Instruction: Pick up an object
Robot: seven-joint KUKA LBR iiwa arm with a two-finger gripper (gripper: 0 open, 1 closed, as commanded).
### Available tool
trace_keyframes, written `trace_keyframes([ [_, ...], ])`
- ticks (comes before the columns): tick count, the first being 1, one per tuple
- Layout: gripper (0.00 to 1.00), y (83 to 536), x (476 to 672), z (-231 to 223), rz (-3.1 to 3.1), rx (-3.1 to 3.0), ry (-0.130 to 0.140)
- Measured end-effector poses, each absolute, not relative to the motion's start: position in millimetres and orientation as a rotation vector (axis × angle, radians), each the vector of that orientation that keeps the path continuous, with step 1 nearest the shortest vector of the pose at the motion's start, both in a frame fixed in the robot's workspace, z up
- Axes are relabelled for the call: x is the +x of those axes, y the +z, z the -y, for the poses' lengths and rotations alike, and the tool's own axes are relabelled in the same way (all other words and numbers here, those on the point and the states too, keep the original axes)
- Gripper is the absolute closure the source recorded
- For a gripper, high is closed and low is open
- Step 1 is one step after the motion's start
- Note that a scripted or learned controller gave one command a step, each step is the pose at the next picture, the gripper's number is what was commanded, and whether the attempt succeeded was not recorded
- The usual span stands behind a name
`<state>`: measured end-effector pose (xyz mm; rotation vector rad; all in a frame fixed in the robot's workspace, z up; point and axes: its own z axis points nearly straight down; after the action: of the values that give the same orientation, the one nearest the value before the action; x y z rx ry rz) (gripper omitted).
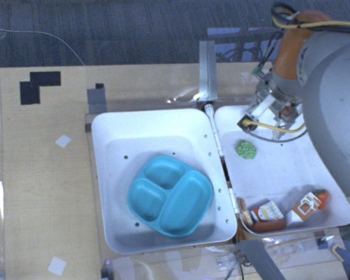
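The green knobbly ball lies on the floor of the right bin, in its upper half, apart from all other items. The gripper stands up and to the right of the ball, near it but not touching. Its opening cannot be determined, since the wrist covers it. The grey arm hides the bin's right side.

At the bin's lower edge lie a white carton, an orange carton and possibly a reddish sausage, which is hard to make out. The left bin holds a blue divided plate.
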<state>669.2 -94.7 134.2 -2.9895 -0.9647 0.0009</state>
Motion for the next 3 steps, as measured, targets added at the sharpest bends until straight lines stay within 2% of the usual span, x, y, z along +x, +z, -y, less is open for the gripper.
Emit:
trace_keyframes([
  [3, 0.0, 134.2, 669.2, 94.7, 0.965, -2.989, 0.001],
])
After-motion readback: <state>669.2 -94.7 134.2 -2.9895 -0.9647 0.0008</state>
